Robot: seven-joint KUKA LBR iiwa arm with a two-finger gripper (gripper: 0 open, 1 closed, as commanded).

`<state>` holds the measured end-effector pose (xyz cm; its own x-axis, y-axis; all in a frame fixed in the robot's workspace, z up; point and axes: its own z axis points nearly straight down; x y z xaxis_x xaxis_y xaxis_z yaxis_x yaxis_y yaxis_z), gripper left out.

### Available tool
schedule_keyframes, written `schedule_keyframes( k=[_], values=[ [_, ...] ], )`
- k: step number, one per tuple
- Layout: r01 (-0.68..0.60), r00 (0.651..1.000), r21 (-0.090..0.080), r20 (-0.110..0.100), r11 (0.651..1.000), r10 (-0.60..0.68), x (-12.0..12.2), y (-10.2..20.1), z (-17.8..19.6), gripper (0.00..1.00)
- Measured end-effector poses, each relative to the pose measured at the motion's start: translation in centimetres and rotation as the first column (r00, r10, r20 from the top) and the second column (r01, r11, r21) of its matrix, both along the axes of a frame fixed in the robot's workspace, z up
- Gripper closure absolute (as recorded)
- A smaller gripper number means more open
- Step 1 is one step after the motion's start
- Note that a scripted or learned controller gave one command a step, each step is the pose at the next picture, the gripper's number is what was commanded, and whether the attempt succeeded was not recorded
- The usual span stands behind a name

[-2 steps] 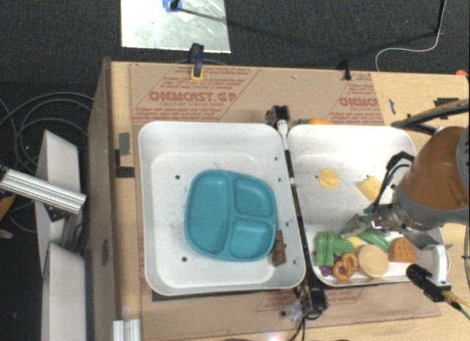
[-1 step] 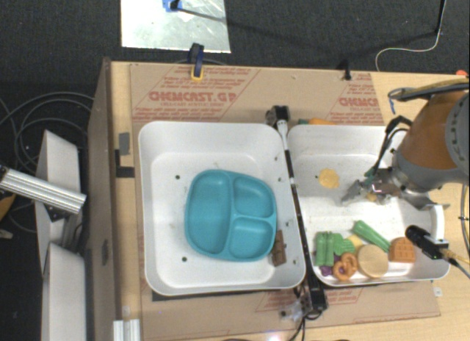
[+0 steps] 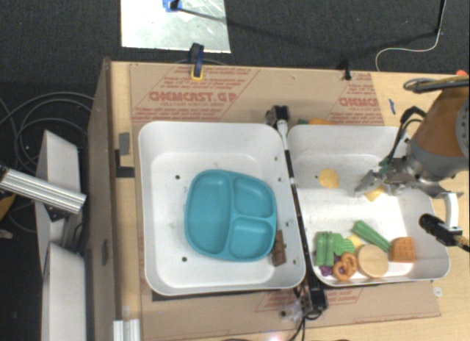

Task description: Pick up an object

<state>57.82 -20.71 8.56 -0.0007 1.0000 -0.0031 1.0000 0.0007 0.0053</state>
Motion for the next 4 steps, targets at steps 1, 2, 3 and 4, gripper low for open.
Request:
schedule_keyframes(
  k=[1, 2, 3, 4],
  values=[
    [-0.003, 1.000, 0.001, 0.001, 1.000, 0.003, 0.0, 0.2, 1.1, 1.00],
    [-0.003, 1.000, 0.001, 0.000, 1.000, 0.003, 0.0, 0.2, 1.0, 0.00],
    [-0.006, 1.000, 0.002, 0.000, 1.000, 0.006, 4.1, 0.1, -0.1, 0.00],
    [-0.009, 1.000, -0.003, 0.014, 1.000, 0.009, 4.5, 0.1, 1.7, 1.00]
  ],
)
